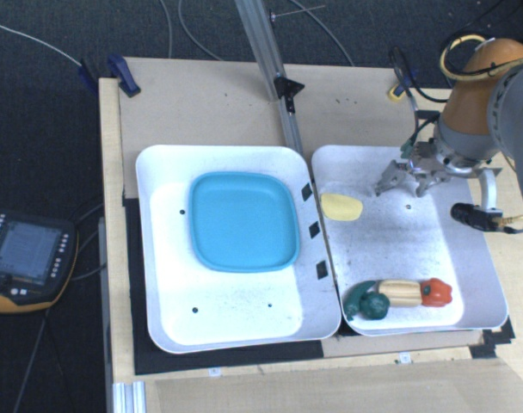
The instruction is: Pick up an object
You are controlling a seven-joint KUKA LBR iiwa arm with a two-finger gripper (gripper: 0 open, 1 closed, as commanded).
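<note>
Right bin [416,239]: fingers [390,181] spread, empty, above yellow piece [341,206].

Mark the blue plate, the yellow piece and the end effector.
blue plate [243,222]: camera view, flat centre.
yellow piece [341,206]: camera view, its middle.
end effector [409,181]: camera view, midway between fingertips.

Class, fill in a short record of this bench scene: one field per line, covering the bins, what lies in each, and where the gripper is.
left bin: holds a blue plate
right bin: holds a yellow piece near its left wall, and a green object, a tan object and a red object in a row along its near edge
gripper: over the right bin's far part, fingers spread, nothing between them
arm: reaches in from the right
</note>
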